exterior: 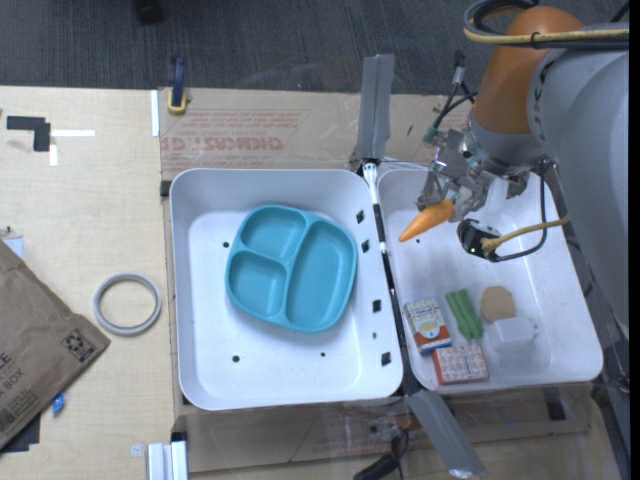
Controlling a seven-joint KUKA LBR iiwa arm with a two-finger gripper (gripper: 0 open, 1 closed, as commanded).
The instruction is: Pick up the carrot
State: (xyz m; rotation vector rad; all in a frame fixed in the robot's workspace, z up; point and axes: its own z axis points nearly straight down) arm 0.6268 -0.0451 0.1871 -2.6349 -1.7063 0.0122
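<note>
The gripper (447, 196) is positioned over the upper left area of the right bin (570, 368), its fingers closed on the thick end of the carrot (426, 220). The carrot is tilted, tip pointing down-left toward the divider between bins. The left bin (200, 368) contains a blue divided plate (291, 267). Near the right bin's front edge lie two small cartons (440, 343), a green stick (463, 314) and a tan round item (497, 303).

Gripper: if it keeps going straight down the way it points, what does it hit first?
Probably the white floor of the right bin. The gripper points down with the orange carrot between its fingers, so the carrot's tip would likely touch first. Height above the floor is unclear from this slanted view.
</note>
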